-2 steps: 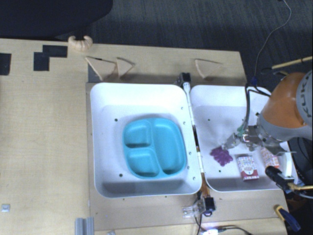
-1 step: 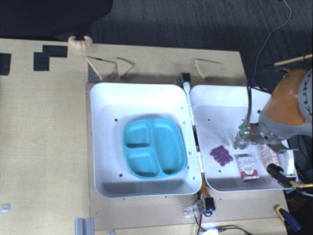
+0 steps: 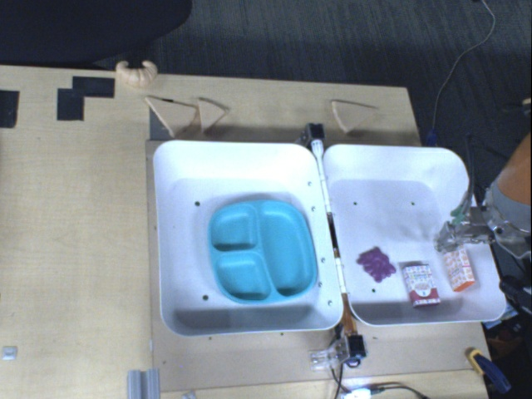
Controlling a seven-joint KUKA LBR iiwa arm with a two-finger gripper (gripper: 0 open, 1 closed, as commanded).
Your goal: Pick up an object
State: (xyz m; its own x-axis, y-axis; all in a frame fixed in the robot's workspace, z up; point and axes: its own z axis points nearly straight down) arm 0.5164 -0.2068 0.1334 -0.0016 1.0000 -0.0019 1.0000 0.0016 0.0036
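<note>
gripper: my metal two-finger gripper [image 3: 460,233] sits just above the small orange-and-white packet [image 3: 458,270] in the right white bin [image 3: 397,173]; can't tell its grip state.
risk: packet's by the wall, so I might clip the rim or shove it aside.
neighbours: red-and-white carton [image 3: 421,283], purple grape bunch [image 3: 376,263].

Turquoise tray [image 3: 264,250], purple lump [image 3: 376,263], red-and-white carton [image 3: 421,283], possibly orange-white packet [image 3: 458,271].
</note>
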